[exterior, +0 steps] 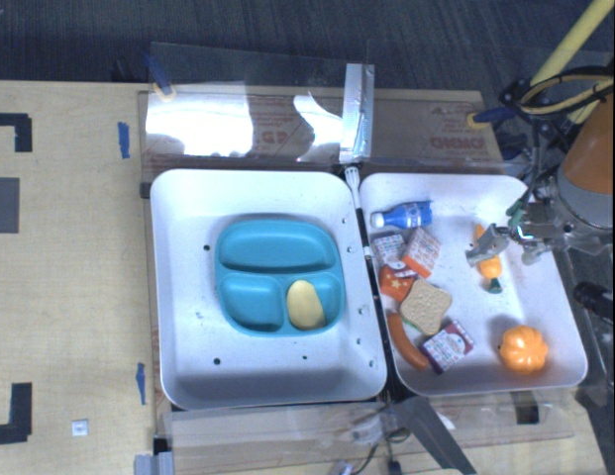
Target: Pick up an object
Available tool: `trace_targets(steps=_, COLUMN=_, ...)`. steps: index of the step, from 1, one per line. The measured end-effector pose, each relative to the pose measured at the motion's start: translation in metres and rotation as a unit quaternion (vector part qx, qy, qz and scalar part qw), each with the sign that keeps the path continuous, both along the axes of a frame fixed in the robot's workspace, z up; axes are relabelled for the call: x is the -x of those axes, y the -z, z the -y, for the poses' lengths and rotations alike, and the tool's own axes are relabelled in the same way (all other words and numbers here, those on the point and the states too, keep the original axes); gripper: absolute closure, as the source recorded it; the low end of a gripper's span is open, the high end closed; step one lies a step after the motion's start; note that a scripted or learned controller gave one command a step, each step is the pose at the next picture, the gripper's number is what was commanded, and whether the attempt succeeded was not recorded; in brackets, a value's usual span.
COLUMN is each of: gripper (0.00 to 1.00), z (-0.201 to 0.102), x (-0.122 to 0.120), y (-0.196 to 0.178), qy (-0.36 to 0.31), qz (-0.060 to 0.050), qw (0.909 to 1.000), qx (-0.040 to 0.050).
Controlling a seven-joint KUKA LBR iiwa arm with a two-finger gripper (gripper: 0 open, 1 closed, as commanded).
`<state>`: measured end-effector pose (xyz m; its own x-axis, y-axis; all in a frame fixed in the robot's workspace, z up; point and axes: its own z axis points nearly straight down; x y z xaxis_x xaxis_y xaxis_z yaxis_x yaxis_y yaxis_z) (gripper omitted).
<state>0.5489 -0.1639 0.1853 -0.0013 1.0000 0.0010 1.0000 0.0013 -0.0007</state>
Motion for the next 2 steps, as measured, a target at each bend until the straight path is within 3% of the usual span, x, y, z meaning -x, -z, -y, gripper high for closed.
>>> trace_targets(steps=1, gripper=0.00, z=0.0341, x=-0.0194, y=0.0896, qy=-0.021, qz=0.002, qw=0.9998, qx=0.0005)
trace_targets(steps=2, gripper=1.00, z=0.0345, x=-0.0195, y=0.0802, qy=-0.021, qz=0.002, qw=0.9998, qx=0.0007)
